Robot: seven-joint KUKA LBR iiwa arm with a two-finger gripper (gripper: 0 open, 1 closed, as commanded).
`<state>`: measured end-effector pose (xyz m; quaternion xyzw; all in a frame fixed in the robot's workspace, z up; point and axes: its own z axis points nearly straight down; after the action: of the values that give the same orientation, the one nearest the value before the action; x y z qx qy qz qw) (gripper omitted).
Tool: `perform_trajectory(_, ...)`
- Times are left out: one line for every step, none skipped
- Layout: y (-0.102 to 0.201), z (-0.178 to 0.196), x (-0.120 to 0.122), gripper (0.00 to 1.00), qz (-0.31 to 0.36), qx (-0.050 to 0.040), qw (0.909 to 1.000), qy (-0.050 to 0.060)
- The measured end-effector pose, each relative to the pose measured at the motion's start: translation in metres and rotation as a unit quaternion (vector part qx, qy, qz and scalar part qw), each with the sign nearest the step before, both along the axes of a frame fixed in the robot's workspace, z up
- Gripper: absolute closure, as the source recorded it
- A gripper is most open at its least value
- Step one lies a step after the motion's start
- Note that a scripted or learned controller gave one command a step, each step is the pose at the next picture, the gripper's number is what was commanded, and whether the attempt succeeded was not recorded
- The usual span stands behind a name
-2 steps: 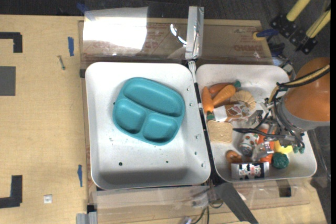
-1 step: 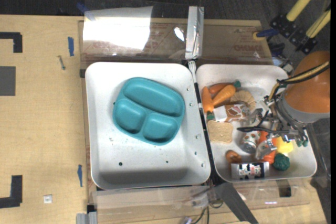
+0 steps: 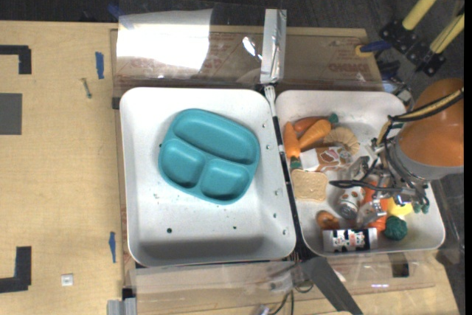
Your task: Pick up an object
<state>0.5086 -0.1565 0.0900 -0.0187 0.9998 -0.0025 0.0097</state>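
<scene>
1. Arm (image 3: pixel 435 133) reaches over the right edge of the right bin (image 3: pixel 435 232); gripper (image 3: pixel 369 192) sits low among the clutter, likely lined up for a pick.
2. Cannot tell how far the claw is open, or whether it holds anything.
3. Right bin: carrot (image 3: pixel 313 130), bread slice (image 3: pixel 308 185), small box (image 3: pixel 349 237) near the front edge, green piece (image 3: pixel 396 229).
4. Left bin (image 3: pixel 140 158): teal divided plate (image 3: pixel 209 154), centred.

The gripper (image 3: pixel 366 188) is hanging low among toys in the right bin (image 3: pixel 435 232); a teal tray (image 3: pixel 209 153) is lying in the left bin (image 3: pixel 140 158).
</scene>
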Motion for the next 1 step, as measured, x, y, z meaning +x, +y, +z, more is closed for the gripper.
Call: perform_trajectory(0.0007, 0.0120, 0.0024, 1.00, 0.001, -0.0007, 1.0000, -0.004)
